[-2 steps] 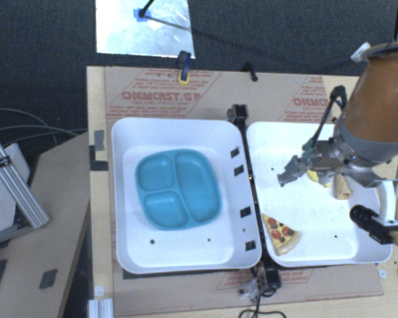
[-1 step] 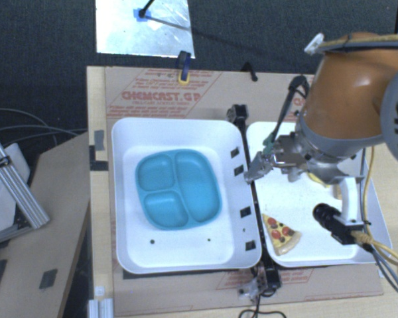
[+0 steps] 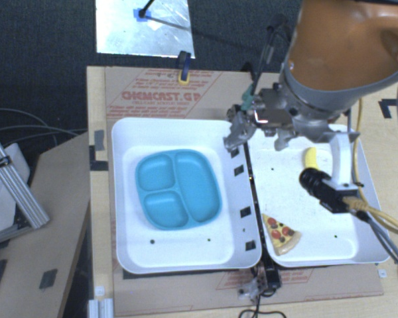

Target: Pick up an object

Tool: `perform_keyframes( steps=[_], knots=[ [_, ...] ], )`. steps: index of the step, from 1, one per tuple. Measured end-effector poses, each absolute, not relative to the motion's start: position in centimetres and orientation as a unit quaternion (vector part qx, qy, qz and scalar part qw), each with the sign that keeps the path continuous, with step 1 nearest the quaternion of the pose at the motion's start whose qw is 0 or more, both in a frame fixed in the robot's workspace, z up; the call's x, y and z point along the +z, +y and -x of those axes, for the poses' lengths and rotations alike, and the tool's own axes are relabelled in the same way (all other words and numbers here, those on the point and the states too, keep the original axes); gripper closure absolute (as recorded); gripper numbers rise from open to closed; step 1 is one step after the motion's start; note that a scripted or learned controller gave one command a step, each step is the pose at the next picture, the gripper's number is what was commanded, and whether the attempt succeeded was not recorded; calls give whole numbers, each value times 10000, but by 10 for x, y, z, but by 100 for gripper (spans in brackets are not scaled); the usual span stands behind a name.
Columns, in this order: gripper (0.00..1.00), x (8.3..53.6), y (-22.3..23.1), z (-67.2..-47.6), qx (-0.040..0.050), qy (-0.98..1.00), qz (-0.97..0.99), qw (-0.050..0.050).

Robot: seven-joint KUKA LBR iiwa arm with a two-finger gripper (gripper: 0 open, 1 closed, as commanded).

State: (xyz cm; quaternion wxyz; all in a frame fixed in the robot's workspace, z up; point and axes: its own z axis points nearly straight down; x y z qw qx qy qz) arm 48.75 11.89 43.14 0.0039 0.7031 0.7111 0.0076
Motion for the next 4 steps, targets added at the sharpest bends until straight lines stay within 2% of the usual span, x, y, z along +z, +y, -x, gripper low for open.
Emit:
perform_keyframes(
  steps=[1,3,4],
  knots=[
    [100,436,114,-488,33,7099,-7043,21],
    [100,356,238,-485,-9,7105,-7037,-16],
    [100,409,234,-532,44,7068,-7073,21]
  ],
)
